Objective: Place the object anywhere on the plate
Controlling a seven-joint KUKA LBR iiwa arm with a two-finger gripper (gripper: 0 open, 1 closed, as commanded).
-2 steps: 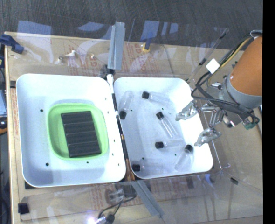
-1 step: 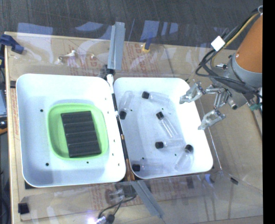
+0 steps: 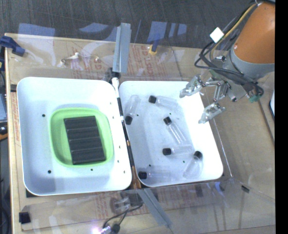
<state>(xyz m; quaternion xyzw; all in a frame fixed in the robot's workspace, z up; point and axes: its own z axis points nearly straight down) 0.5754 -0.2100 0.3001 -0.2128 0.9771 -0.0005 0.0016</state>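
A green plate lies in the left white bin. On it rests a black ribbed rectangular block. The right white bin holds several clear vials with black caps, among them one near the middle and one at the front right. My gripper hangs over the right bin's far right corner, above its rim. Its two fingers are spread apart, open, with nothing between them. One fingertip is over the bin's back edge and the other over its right edge.
A grey metal bar stands behind the gap between the bins. Cables loop from the arm above the gripper. A cardboard-coloured bench surface surrounds both bins, with small clamps at the front edge.
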